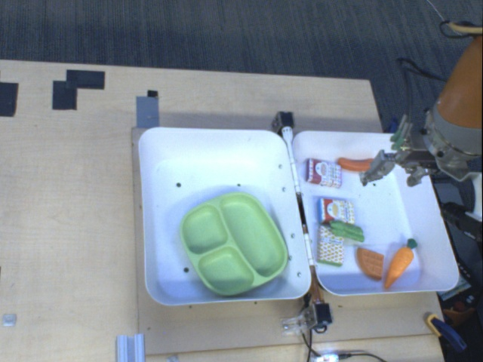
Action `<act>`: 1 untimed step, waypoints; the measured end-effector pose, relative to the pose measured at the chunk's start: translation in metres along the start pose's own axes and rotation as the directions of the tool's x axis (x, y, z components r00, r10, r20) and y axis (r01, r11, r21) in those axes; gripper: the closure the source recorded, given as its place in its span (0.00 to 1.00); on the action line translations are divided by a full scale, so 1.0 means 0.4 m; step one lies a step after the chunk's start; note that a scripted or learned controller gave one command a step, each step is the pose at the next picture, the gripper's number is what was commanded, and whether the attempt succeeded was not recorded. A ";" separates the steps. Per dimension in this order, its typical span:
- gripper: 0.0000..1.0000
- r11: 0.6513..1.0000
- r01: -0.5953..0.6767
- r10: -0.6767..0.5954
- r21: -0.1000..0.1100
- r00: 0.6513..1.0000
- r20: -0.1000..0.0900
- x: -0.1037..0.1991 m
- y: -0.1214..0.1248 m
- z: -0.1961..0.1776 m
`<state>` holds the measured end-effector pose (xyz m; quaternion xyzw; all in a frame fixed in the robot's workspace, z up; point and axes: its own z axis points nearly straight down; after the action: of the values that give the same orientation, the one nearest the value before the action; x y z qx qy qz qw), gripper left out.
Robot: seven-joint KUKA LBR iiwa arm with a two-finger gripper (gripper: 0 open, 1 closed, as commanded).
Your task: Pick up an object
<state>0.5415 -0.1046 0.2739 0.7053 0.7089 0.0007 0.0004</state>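
Two bins — the left bin (pixel 155 202) holds a green tray (pixel 234 241). In the right bin (pixel 438 225), a carrot (pixel 398 263) at 5 o'clock, cartons (pixel 333 232) with unreadable labels, a sausage (pixel 353 163) at 12. The gripper (pixel 392 168) hovers spread, empty.

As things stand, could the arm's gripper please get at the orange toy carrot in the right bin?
Probably yes: the orange toy carrot lies uncovered near the right white bin's front corner, with only an orange slice beside it.

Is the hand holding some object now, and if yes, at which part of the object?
Nothing is held. The hand hangs over the right bin, beside the sausage, with nothing between its fingers.
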 end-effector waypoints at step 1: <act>0.00 1.000 0.000 0.000 0.003 1.000 0.000 0.028 0.150 0.362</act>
<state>0.6017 -0.0929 0.1291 0.7055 0.7087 -0.0002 -0.0008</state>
